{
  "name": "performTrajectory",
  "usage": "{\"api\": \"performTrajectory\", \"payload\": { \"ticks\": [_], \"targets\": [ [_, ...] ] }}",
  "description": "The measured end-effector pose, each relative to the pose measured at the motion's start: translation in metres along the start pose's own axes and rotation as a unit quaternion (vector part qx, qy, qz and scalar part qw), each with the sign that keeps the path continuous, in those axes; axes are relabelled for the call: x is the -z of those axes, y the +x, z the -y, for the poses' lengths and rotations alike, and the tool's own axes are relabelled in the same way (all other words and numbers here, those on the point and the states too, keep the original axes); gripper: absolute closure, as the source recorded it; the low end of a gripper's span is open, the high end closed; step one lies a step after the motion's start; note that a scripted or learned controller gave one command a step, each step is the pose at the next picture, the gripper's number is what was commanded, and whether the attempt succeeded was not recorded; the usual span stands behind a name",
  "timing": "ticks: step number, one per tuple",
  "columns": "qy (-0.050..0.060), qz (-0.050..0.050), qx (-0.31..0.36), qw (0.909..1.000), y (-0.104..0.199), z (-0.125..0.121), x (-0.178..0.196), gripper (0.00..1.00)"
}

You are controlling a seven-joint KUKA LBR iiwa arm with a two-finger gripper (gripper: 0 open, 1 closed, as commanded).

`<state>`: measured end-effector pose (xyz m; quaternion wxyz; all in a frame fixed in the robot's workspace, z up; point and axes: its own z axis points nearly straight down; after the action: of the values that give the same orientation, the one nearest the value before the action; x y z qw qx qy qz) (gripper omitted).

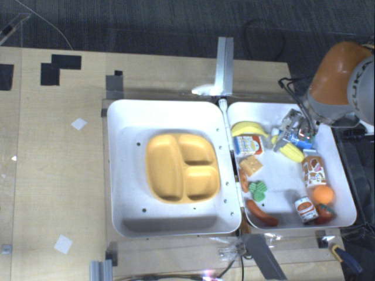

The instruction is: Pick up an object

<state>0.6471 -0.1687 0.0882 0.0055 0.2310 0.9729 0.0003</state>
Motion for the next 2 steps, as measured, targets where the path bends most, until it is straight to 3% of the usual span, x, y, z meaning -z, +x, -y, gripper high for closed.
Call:
{"api": "performTrajectory", "payload": {
  "ticks": [1,2],
  "targets": [
    [-0.001,0.001,0.120,0.9928,-0.011,-0.018,0.015,1.00],
    [-0.004,0.001,-0.007,1.0000,0.078,-0.130,0.102,1.00]
  ]
}}
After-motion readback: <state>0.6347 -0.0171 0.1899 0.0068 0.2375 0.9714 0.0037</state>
